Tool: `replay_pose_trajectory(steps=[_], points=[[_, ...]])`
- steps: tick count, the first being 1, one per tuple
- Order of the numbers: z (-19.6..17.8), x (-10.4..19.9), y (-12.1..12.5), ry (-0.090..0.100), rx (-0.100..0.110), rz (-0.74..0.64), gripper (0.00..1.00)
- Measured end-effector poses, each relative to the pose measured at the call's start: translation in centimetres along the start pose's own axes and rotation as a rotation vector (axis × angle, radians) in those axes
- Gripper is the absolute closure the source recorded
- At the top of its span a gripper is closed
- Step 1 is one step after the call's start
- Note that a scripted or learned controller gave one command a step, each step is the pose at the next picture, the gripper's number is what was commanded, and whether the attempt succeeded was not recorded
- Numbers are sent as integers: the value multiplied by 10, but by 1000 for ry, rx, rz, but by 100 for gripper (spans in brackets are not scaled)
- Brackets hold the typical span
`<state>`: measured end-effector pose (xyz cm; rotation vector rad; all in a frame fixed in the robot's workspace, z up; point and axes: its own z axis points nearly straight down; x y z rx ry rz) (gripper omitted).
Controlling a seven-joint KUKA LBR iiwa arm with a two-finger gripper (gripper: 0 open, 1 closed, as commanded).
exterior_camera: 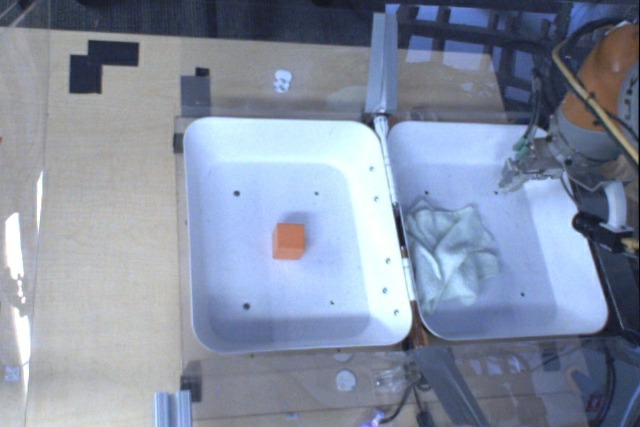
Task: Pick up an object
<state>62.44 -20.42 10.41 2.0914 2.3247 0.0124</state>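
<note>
Right now the gripper [515, 173], fingers' state impossible to tell, hovers upper right; the rumpled cloth [452, 250] might slip free.

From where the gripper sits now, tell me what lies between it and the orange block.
The gripper hovers over the right bin's far right part; the orange block sits in the left bin. Between them lie the crumpled white cloth and the bins' adjoining rims. Approaching from above should clear both.

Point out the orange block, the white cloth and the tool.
orange block [289, 241], camera view, middle of its top face
white cloth [452, 251], camera view, middle of the crumpled heap
tool [513, 177], camera view, between its fingertips
</note>
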Motion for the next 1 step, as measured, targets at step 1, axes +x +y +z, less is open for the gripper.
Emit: replay_pose_trajectory(steps=[1], points=[[-70, -2, 3, 3, 9, -16, 100]])
